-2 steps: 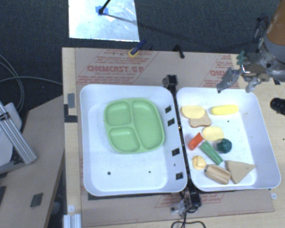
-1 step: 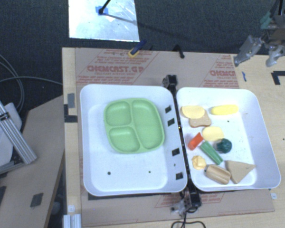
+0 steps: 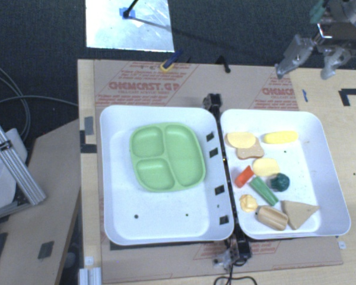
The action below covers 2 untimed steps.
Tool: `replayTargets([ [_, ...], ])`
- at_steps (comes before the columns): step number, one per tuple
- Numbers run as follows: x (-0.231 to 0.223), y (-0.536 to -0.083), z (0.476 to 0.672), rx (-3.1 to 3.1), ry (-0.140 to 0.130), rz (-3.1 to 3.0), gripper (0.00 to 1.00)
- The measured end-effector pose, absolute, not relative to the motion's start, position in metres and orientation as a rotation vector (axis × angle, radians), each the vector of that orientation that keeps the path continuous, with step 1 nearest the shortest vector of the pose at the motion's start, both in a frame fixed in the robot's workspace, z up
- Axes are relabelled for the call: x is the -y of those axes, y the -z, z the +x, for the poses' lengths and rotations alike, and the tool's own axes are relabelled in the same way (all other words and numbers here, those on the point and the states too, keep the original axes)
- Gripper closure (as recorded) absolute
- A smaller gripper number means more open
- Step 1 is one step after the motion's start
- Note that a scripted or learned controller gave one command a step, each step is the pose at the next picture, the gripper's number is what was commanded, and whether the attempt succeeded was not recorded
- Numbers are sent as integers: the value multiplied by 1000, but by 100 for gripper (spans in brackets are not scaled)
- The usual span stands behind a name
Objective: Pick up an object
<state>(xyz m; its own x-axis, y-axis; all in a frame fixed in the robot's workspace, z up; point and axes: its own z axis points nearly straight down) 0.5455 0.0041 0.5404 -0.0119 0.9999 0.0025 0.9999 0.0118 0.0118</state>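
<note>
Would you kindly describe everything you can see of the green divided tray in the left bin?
The green divided tray is pale green, looks like smooth moulded plastic, and has a rounded rectangular outline. Raised ridges split it into three compartments: two smaller ones on its left side and one longer one on its right. It lies flat, right way up and slightly rotated, on the floor of the left white bin, toward the far side. All three compartments hold nothing, and no other object touches it.
</note>
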Motion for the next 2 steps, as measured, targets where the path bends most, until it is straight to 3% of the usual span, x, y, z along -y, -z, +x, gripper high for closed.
replayTargets([
  [1, -73, -536, 501, -2235, -7, 2207, 0],
  [2, -69, -547, 503, -2227, -10, 2210, 100],
])
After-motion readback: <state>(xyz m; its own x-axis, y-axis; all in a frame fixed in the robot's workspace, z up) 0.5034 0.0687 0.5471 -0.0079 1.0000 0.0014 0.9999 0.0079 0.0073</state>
